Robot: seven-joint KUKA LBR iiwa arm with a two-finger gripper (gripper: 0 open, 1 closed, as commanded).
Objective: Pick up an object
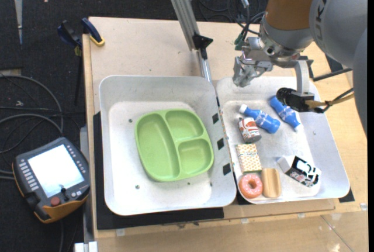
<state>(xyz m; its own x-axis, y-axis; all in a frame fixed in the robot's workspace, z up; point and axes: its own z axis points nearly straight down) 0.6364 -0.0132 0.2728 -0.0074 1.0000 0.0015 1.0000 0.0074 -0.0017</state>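
Camera view, single entry, task "pick up an object": not yet accomplished, by the look of it.

Item 1. Gripper (242,78), upper right of centre, hanging over the far rim of the right bin (333,154). Nothing lies between its fingers; whether they stand wide or narrow cannot be told at this angle. Approach and grasp both remain to be done.

Item 2. Candidate objects, all in the right bin:
- blue bottle (260,118), white-capped, lying on its side, nearest the gripper;
- second blue bottle (285,112), just right of the first, also lying down;
- small can (249,130) with red label, touching or nearly touching the first bottle;
- patterned box (249,158), below the can;
- pink doughnut (251,186) and tan bread piece (270,182), side by side at the lower edge;
- black-and-white packet (302,171), lower right, with a small grey piece beside it.

Item 3. Left bin (111,128), holding a green divided tray (173,144) with three compartments.

Item 4. Surroundings: teach pendant (51,177) at lower left, off the bench; blue-and-yellow clamp (87,31) at the upper left corner of the bench; slanted metal pole (181,2) meeting the bench between the bins.

Obstruction, judged: bottles and can crowd together, so a clean grip on one may nudge its neighbours.
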